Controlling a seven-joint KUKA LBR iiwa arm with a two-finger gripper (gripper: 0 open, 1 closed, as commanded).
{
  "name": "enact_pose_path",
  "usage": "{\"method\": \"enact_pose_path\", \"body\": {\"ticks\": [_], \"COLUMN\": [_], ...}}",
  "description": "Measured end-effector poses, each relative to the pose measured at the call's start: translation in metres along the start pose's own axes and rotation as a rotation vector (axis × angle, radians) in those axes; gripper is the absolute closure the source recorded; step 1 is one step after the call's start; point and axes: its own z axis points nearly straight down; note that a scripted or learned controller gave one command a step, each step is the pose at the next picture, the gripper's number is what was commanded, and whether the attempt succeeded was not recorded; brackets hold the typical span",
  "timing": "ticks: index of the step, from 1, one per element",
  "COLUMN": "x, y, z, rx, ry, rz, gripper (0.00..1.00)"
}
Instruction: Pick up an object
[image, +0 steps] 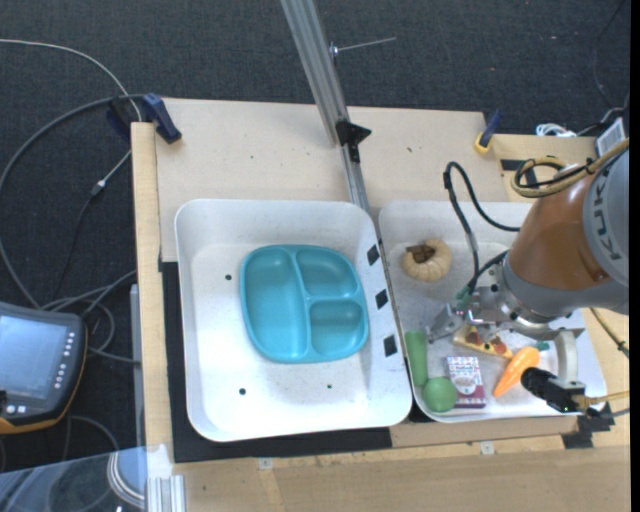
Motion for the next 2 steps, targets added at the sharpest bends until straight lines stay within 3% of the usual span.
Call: {"method": "enact_pose_path", "body": {"ticks": [1, 2], "x": [0.001, -0.005], "y": [0.001, 0.002], "z": [-0.013, -0.076], "rx": [-0.006, -0.014], "ry": [0.0, -0.004], "rz": [0.0, -0.002], "gripper": [1.0, 1.0]}}
